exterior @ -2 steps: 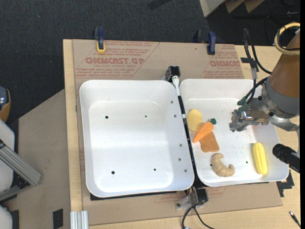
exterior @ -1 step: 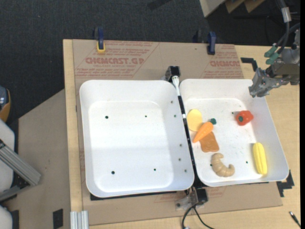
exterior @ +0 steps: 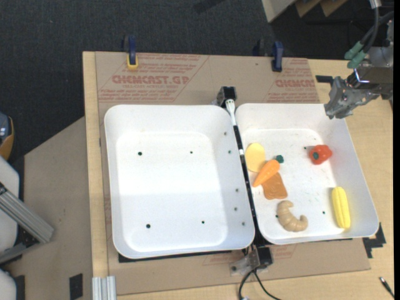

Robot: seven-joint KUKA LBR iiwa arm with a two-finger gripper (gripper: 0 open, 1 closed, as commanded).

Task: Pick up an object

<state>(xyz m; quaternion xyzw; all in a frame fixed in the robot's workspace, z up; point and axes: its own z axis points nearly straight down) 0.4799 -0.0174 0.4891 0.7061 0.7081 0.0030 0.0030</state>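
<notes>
Choosing: you could take the corn [exterior: 340,207], near the right bin's [exterior: 365,186] right wall.
Handling: likely light, stiff, smooth; grip across its middle.
Hand [exterior: 339,107]: above the bin's far corner; I cannot tell its state.

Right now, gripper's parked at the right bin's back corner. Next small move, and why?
Probably ease the gripper forward and down toward the red tomato. It hangs over the right bin's far rim holding nothing, and the tomato is the nearest toy, lying apart from the others.

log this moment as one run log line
grey two-finger gripper: above right white bin far corner, holding nothing | red tomato toy, yellow corn cob: in bin
</notes>
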